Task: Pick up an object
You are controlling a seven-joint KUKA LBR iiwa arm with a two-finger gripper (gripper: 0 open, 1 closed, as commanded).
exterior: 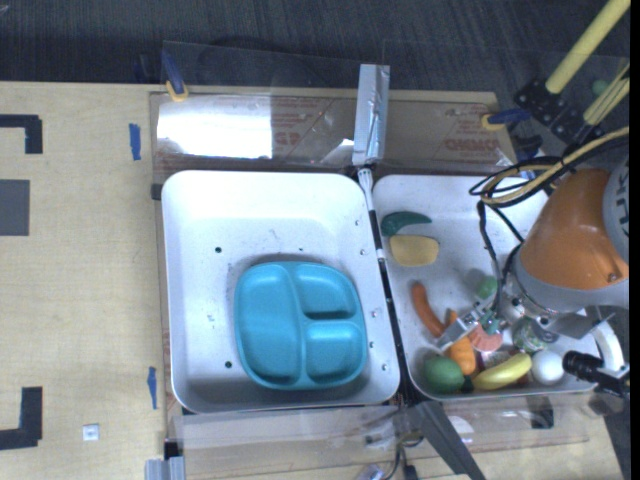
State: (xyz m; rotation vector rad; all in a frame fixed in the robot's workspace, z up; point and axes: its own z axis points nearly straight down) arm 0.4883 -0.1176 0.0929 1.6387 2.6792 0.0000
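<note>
Fingers (pixel 487 326) sit low in the right bin (pixel 455 203), among the toy foods at its near end. Small metal parts show at the tip, but whether they stand apart or together cannot be told; nothing is clearly seen between them. The tip lies over an orange-and-pink piece (pixel 470 346), and contact cannot be confirmed.

Around the tip: an orange carrot-like piece (pixel 428 309) lies just to the left, slanted. A yellow banana (pixel 503 370) lies just below the tip, near the bin's front wall. A green round fruit (pixel 442 372) sits to the left of the banana, in the front left corner of the bin. A white round object (pixel 547 367) sits to the right of the banana. Further back in the same bin, a pale yellow piece (pixel 414 250) lies with a dark green piece (pixel 404 222) just behind it, both near the dividing wall and well apart from the tip.

Arm (pixel 575 243) reaches in from the right, its orange band above the wrist, cables looped over it.

Left bin (pixel 200 208) holds a blue divided plate (pixel 298 321), three compartments, lying flat toward the near side. Both bins rest side by side on the desk (pixel 75 298), pale wood with black corner markings on the left.
</note>
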